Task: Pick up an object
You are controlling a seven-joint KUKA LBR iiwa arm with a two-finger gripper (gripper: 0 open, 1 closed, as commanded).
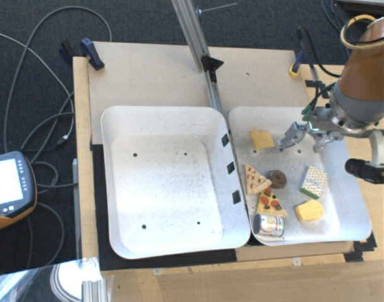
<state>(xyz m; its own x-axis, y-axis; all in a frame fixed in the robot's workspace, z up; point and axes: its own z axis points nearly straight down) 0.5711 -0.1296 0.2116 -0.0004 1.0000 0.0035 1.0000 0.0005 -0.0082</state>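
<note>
On the far left a handheld control pendant with a lit screen lies on dark carpet, with grey cables looping around it. The wooden bench starts just beside them; blue clamps grip its far corners, and a bare strip of board runs along the back edge.

The left bin has plenty of open room across its speckled white floor and rounded rim. A slanted metal rail comes down from the top and meets the seam where the two bins touch, with small black clips along that seam.

The right bin is crowded. A yellow cheese-like block sits near its back. Two pizza-slice toys lie against the left wall, with a brown round piece just beside the upper slice. A small metal can lies on its side at the front rim. Further right are a patterned green-and-white block and a yellow wedge below it.

The gripper hangs over the bin's back right part, jaws spread apart with nothing between them, between the yellow block and the patterned block. The grey arm with its orange band rises at the right edge.
</note>
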